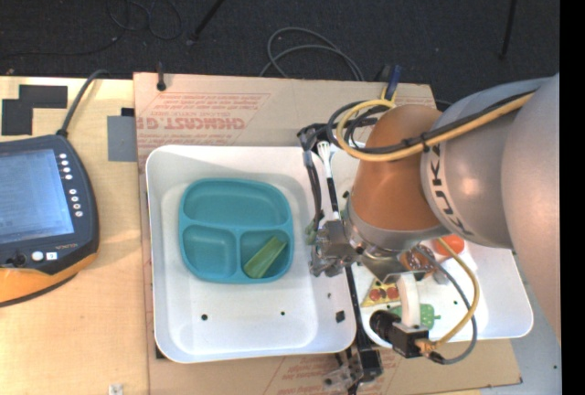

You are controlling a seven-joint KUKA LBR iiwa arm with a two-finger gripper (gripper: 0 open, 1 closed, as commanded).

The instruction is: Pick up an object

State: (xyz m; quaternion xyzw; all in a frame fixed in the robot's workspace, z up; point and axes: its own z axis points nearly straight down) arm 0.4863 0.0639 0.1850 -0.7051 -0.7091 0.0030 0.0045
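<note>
Teal divided tray (228, 201) sits in the left bin (174, 311), toward 12 o'clock. Green piece (265, 257) lies in the tray's 4 o'clock compartment. Gripper (325, 252) hangs at the tray's 3 o'clock, over the wall between bins; released or clenched, can't tell. Orange item (449, 245) in the right bin (512, 311), partly under the arm (475, 165).

A green wedge (265, 257) lies in the teal tray's (228, 201) lower-right compartment.

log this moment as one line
arm over right bin, at its left edge | teal divided tray in left bin | green piece in tray's lower-right compartment | orange item in right bin beside arm
</note>
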